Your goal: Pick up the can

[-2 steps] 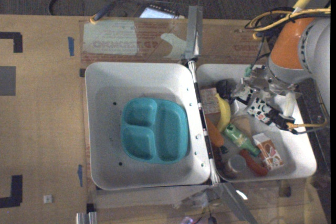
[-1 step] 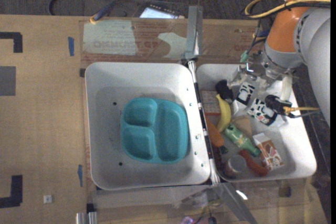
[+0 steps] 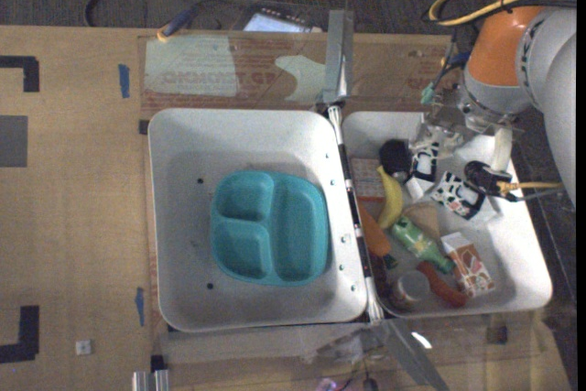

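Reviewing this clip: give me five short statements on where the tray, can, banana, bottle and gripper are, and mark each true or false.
1. The teal tray lies in the left bin. True.
2. The can stands in the left bin beside the tray. False: it sits in the right bin, near its front edge.
3. The gripper is over the back part of the right bin. True.
4. The gripper is down on the can. False: it is at the far end of the bin from the can, with the banana and the green bottle between them.
5. The banana lies on the teal tray. False: it lies in the right bin, near the divider.
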Controlling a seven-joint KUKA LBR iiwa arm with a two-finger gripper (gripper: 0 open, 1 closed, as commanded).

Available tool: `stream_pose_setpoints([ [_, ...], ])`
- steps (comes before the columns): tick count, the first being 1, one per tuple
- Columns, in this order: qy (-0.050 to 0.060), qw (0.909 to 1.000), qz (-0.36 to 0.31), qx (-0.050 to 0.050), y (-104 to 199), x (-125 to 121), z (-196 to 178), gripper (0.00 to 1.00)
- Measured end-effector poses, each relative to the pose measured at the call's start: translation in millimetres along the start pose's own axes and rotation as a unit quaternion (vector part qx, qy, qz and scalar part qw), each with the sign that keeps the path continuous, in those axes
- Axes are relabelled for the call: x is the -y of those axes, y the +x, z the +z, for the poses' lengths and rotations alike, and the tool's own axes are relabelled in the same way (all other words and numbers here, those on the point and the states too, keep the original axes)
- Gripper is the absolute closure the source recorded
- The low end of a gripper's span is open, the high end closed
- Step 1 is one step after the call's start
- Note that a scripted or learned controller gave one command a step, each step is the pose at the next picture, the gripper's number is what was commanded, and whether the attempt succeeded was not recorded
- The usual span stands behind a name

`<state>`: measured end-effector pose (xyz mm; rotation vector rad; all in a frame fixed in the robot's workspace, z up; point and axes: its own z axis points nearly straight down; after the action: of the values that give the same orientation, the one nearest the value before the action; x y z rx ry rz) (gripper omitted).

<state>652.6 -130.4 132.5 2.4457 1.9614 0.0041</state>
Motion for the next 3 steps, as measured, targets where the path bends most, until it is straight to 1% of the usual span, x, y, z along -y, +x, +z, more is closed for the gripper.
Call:
stream_pose_setpoints([
  [1, 0.003, 0.9804, 0.197, 0.000, -8, 37, -82, 1.00],
  [2, 0.004, 0.9382, 0.346, 0.001, -7, -4, -105, 1.00],
  [3, 0.006, 0.8853, 0.465, 0.001, 33, 46, -129, 1.00],
])
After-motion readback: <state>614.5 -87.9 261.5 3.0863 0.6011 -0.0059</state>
